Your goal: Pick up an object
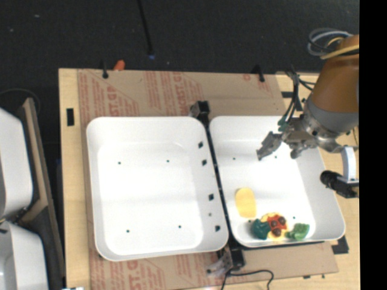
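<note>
**Gripper over right bin, nothing held, pick not yet made**

Gripper (280, 147) hangs above the upper part of the right bin (242, 132), fingers spread apart, one dark finger pointing toward the bin's middle and the other closer to the wrist. Nothing sits between them.

Bench (151, 92): cardboard-covered, bearing both bins side by side. Left bin (103, 180) shows bare white floor. Arm (335, 95) reaches in over the far corner of the right bin, orange band above the grey wrist.

Candidate objects all lie at the near end of the right bin, well apart from the gripper. Yellow block (245, 202) stands alone, just above a small cluster: dark green piece (259, 229), red and yellow toy (277, 222), bright green piece (298, 230) (cluster members touch or nearly touch; exact shapes too small to tell).

Progress, as judged: approach only. Choosing a target, descending, closing and lifting all remain. The yellow block looks the easier grasp, being isolated.
</note>
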`<act>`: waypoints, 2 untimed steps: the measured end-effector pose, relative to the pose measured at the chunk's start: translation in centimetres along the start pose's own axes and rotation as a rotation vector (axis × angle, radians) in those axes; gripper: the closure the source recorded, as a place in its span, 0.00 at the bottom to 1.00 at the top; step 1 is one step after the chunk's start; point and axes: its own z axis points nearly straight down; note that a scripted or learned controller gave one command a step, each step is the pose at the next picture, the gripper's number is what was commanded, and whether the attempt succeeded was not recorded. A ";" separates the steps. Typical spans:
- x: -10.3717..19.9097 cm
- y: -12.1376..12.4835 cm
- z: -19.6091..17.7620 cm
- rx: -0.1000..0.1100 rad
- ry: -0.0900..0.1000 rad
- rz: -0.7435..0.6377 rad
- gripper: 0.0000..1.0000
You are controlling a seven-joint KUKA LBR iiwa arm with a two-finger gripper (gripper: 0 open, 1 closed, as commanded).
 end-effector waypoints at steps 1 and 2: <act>2.7 -2.3 13.3 0.012 0.002 -0.001 0.00; 2.8 -4.6 14.1 0.002 0.000 0.000 0.00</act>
